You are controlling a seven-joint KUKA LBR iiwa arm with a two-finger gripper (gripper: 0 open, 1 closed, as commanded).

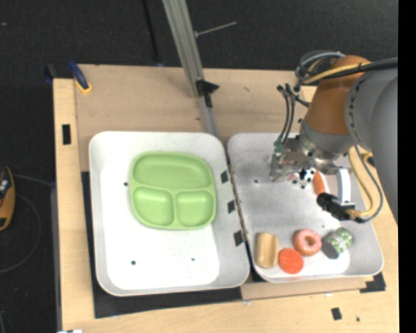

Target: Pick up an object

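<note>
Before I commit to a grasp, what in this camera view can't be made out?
- Gripper: seen from above under the wrist, too small and blurred to read the fingers.
- Whether anything is between them: cannot tell.
- Orange piece beside the wrist: partly covered by the arm, identity unclear.
- Green-white object near the right bin's near edge: too blurred to identify.
- Arm: cut off at the right.

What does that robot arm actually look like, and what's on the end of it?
The arm is thick, rounded and grey, with an orange band above the wrist. Dark cables loop along it, with a yellowish one alongside. The gripper at its tip is a small cluster of metal and dark parts.
</note>
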